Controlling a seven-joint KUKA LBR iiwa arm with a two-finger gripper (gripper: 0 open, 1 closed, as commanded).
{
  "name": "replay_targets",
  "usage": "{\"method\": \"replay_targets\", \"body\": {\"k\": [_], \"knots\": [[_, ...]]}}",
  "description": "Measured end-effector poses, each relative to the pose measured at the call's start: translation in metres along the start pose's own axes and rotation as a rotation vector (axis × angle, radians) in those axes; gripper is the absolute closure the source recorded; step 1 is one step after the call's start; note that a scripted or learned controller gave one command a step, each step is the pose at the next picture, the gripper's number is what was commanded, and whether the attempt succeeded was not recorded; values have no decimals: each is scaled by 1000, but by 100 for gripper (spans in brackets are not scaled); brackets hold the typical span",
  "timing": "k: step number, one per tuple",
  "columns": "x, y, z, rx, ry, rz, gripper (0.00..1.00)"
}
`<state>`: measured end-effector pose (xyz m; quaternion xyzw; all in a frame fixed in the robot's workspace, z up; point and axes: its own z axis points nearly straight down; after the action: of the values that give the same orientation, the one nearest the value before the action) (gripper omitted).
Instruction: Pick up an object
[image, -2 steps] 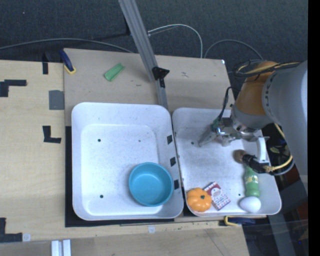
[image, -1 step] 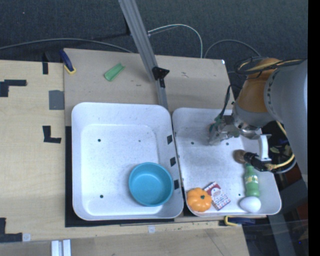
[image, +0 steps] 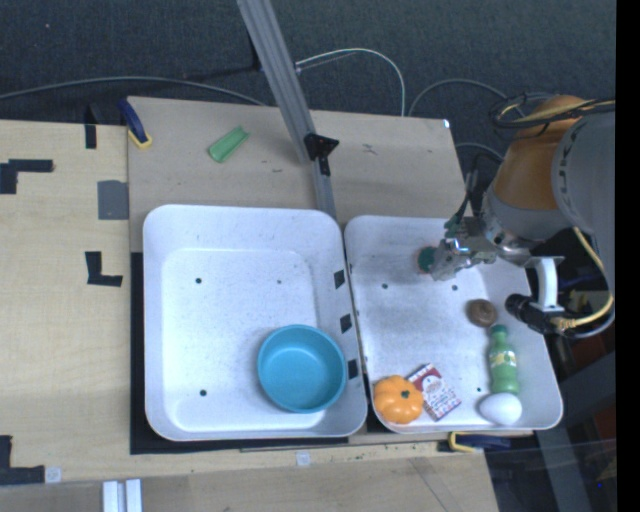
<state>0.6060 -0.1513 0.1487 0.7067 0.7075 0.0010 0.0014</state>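
The gripper (image: 447, 258), its state impossible to tell, hangs over the right bin's (image: 372, 300) far end at a small teal object (image: 427, 261), where a shallow or off-centre grasp risks nudging it away against the wall.
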Motion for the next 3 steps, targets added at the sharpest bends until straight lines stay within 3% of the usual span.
{"method": "replay_targets", "body": {"k": [2,3], "knots": [[8,10,-98,-1,0,-1,100],[62,-17,-88,6,2,-4,100]]}}
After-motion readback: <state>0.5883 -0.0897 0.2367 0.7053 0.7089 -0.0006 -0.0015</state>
